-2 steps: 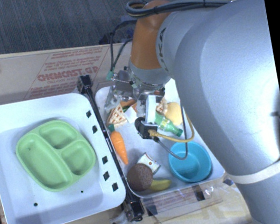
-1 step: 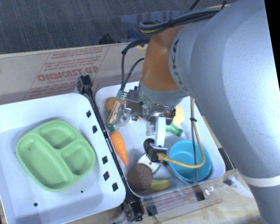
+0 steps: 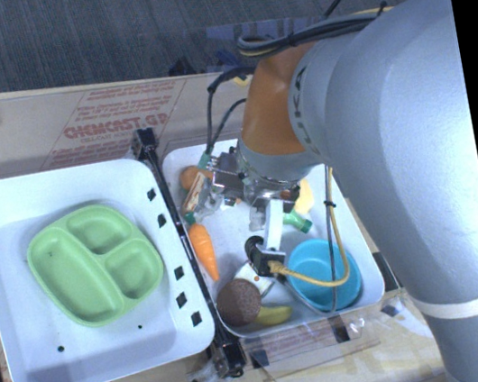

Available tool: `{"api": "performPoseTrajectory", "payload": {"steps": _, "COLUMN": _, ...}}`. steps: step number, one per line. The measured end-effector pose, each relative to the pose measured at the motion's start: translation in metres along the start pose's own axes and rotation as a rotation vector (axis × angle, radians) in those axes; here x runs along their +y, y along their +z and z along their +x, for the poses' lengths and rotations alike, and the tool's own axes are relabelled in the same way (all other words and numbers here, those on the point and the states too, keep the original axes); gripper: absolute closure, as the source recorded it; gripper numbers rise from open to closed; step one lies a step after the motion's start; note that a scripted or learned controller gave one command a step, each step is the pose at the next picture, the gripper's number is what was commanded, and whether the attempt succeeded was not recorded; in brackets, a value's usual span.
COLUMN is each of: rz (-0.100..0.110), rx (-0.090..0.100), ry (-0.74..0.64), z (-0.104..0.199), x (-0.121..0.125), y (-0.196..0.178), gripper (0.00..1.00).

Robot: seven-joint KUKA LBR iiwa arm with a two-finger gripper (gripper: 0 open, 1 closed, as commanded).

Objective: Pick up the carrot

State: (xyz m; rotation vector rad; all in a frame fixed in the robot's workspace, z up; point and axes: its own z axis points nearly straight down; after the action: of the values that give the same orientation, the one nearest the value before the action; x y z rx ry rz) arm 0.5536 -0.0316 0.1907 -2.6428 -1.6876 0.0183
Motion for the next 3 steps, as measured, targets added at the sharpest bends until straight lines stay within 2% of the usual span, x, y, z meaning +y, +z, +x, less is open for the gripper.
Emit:
{"api": "performPoseTrajectory", "payload": {"steps": 2, "rz": 0.000, "rx": 0.000, "ry": 0.000, "z": 0.000, "x": 0.000, "y": 0.000, "gripper": 0.00}}
{"api": "performPoseTrajectory", "payload": {"steps": 3, "rz": 0.006, "rx": 0.000, "ry": 0.121, "z": -0.005, "x": -0.016, "y": 0.001, "gripper": 0.00}}
